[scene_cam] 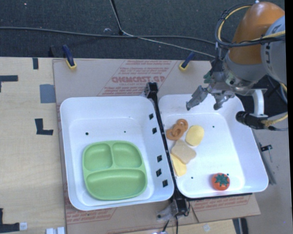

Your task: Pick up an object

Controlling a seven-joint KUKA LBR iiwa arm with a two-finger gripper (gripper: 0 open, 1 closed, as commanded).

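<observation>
While my grey arm (258,33) reaches in from the right with its orange band above the wrist, the bench (23,157) under me carries a cardboard sheet (130,76) clipped at its far edge, and on that sheet two shallow white bins sit side by side, touching along a black divider.

Largest of what I see is the left bin (72,116), and it holds a green divided plate (114,169) lying flat toward its near edge, with three compartments, two small ones at the far side and one long one at the near side. Next is the right bin (248,149), where the things I could pick up lie. My pincer (206,102) hangs over the far edge of that right bin, its two fingers spread apart and pointing down, with nothing between them.

Below it, near the bin's left edge, a tan slice of bread (183,151) lies tilted, overlapping a yellow wedge (178,166) that pokes out at its near side against the divider. Just beyond the bread sits a pale yellow rounded piece (195,135), touching or nearly touching it. Beside that, toward the divider, lies a brown pretzel (177,129). Well apart from this cluster, close to the near edge of the right bin, a small red tomato (220,181) with a green top sits alone.
</observation>
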